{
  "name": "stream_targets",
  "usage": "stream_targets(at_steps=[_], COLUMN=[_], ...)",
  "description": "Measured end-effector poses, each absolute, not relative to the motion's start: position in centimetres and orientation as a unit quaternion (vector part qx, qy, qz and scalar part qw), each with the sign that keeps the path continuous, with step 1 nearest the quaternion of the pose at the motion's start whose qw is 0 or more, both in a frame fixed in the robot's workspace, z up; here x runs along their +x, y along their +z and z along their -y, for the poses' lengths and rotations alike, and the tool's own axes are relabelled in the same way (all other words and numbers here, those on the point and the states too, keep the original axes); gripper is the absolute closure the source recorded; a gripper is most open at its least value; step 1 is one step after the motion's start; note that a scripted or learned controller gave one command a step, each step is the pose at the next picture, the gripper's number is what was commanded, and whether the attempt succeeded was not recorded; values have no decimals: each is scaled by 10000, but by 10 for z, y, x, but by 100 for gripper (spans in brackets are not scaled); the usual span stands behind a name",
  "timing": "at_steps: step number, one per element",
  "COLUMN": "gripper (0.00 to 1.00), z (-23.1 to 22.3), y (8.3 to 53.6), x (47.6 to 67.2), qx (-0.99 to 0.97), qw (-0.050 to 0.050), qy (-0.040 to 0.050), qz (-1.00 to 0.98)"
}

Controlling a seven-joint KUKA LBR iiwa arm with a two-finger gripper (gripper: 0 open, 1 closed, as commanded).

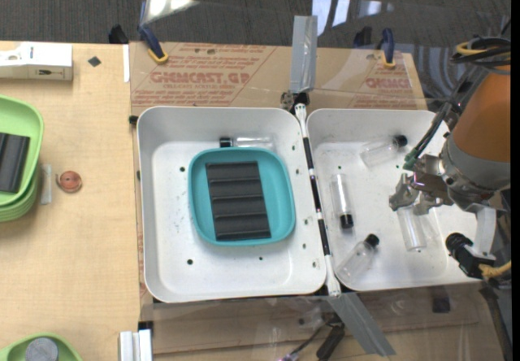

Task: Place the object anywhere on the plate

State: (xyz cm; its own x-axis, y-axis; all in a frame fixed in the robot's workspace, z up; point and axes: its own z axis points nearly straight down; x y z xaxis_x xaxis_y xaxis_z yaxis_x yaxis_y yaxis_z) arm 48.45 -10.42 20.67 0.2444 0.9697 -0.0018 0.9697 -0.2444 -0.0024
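Far left on the wooden tabletop (81, 270): green tray (20, 160) at the edge with a dark block in it, a small white box (36, 61) above it, a small reddish disc (70, 181) just right of the tray.

Left bin (162, 270): teal plate (241, 196) sits near the middle, carrying a black ribbed insert (237, 201). One clear vial with black cap (244, 141) lies just above the plate's top edge, not on it.

Right bin (382, 270): several clear vials loose on the floor. Vial (342, 200) near the left wall lies upright in view, black cap toward the bottom. Another vial (357, 257) lower down, tilted, cap toward upper right. Vial (382, 150) near the top, cap at right. One more clear vial (413, 231) sits right under the gripper (410, 198).

Arm enters from the right, orange band visible, gripper low over the right bin's right half. Jaws: can't tell whether spread or pressed together, metal parts overlap the clear vial below. None of the vials is on the plate.
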Motion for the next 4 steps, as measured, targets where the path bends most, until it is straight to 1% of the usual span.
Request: stream_targets(at_steps=[1,2,3,4], gripper=[100,100,0,0], z=[29,-26,-26,46], y=[219,190,190,217], x=[477,477,477,516], qx=[-7618,-7281,-7284,-7301], qw=[11,17,15,3], qy=[20,28,27,19], qz=[6478,6855,6851,6834])
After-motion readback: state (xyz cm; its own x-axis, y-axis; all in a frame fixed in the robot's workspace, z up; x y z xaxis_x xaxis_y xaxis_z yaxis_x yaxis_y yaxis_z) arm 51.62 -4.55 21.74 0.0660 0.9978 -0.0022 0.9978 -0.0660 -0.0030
